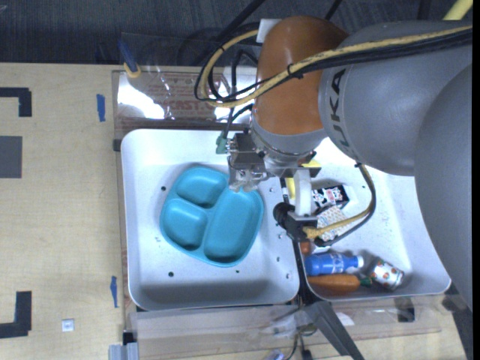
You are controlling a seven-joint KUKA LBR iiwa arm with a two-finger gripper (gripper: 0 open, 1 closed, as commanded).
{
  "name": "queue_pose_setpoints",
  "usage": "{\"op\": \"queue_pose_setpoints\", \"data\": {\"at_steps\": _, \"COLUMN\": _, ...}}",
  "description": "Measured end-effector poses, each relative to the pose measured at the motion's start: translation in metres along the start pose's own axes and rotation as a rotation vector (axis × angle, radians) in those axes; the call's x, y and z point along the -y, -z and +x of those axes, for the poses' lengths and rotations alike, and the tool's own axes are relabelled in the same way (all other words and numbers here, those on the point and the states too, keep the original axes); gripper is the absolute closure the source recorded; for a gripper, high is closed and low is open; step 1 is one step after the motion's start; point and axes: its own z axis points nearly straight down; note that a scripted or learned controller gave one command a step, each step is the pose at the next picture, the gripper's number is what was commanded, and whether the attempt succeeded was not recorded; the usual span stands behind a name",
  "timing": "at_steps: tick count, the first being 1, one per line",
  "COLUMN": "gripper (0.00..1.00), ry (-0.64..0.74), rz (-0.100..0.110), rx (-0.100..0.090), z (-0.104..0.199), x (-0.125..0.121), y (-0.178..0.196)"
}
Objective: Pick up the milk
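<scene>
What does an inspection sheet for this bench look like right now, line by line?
Surface: two white bins, left bin and right bin, on a wooden bench.
Job's things: milk carton, cow-patterned, in the right bin.
Clutter: blue divided tray in the left bin; blue bottle, orange item, can in the right bin.
End effector: above the tray's edge.
Cables: yellow and black cables on the arm.
Surroundings: dark floor.

cam: fixed overhead | slanted down | close on both bins point(142, 201)
</scene>
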Motion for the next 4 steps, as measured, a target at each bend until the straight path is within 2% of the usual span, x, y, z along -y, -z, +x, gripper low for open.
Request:
{"op": "queue_pose_setpoints", "data": {"at_steps": 1, "gripper": 1.00, "ry": -0.059, "rz": 0.000, "rx": 0.000, "z": -0.035, "x": -0.015, "y": -0.017}}
{"op": "queue_pose_setpoints", "data": {"at_steps": 2, "gripper": 1.00, "ry": -0.289, "rz": 0.001, "rx": 0.000, "z": -0.093, "x": 0.012, "y": 0.005}}
{"op": "queue_pose_setpoints", "data": {"at_steps": 3, "gripper": 1.00, "ry": -0.055, "rz": -0.007, "rx": 0.000, "z": -0.063, "x": -0.013, "y": 0.051}}
{"op": "queue_pose_setpoints", "data": {"at_steps": 4, "gripper": 1.00, "ry": -0.769, "rz": -0.004, "rx": -0.001, "z": -0.093, "x": 0.007, "y": 0.068}}
